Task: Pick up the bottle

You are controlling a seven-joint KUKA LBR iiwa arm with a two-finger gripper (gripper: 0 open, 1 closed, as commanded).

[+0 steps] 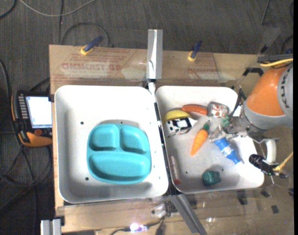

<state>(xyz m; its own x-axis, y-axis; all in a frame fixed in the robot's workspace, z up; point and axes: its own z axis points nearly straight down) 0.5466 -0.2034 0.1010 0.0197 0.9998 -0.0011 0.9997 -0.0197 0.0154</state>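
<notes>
The bottle lies on its side in the right bin, towards its right wall. It looks clear with a blue and white label, and it slants from upper left to lower right. My gripper reaches in from the right, low over the bottle's upper end, beside a small red and white can. The grey wrist and its orange band hide the bin's right rim. No object can be seen lifted off the bin floor.
The right bin also holds an orange carrot, a yellow banana, a black and white toy, an orange-red piece and a dark green block. A turquoise divided plate sits in the left bin.
</notes>
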